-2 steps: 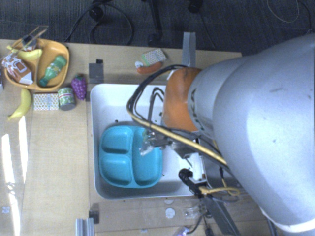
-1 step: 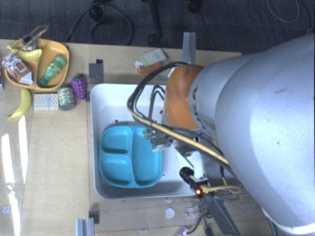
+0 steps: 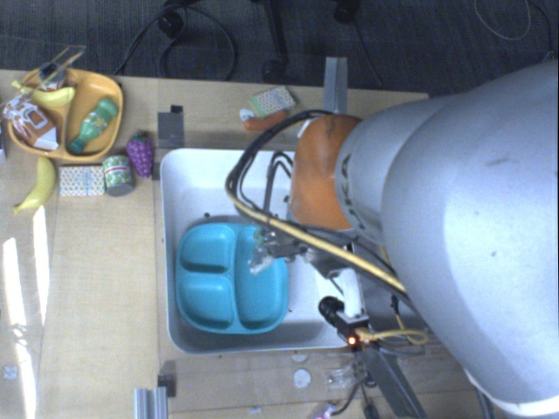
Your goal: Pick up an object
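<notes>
A turquoise divided tray (image 3: 218, 278) lies in the left white bin (image 3: 175, 234), filling its lower half. My gripper (image 3: 265, 253) hangs over the tray's right compartment, low over its upper right rim. The grey arm with its orange band (image 3: 319, 177) and black and yellow cables covers the space to the right. The fingertips blur against the tray, and whether they touch it cannot be made out.
On the bench at the upper left stands a yellow bowl (image 3: 74, 112) with a green bottle and a banana. Near it lie another banana (image 3: 39, 186), a small can (image 3: 116, 175), purple grapes (image 3: 140, 154) and a small box (image 3: 80, 181). A card (image 3: 269, 103) lies behind the bin.
</notes>
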### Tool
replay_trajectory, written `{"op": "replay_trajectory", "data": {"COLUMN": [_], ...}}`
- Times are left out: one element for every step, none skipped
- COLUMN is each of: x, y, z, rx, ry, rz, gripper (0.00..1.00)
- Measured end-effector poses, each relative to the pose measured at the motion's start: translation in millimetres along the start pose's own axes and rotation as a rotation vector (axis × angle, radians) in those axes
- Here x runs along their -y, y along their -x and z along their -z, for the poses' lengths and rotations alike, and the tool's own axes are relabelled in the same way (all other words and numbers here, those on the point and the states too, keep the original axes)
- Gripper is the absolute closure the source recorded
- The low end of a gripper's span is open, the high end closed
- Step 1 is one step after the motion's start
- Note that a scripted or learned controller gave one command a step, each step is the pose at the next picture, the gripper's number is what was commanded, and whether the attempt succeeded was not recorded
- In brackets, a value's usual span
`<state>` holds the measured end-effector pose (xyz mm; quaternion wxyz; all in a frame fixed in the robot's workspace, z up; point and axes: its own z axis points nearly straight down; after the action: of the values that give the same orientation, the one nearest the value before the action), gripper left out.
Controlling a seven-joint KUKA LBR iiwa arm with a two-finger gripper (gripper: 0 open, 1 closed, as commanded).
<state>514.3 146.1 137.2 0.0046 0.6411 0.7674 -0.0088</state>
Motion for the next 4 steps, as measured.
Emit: {"op": "replay_trajectory", "data": {"x": [-1.1,-1.0,-2.0,1.8], "y": [-0.1,-0.2,-0.3,-84.6], "z": [8.6,8.6,17.0,71.0], "rx": [0.000,0.000,0.000,-0.018], "ry": [0.000,0.000,-0.001,0.010], "rz": [0.004,0.004,0.009,0.144], "gripper": [1.00,0.00,1.00,1.00]}}
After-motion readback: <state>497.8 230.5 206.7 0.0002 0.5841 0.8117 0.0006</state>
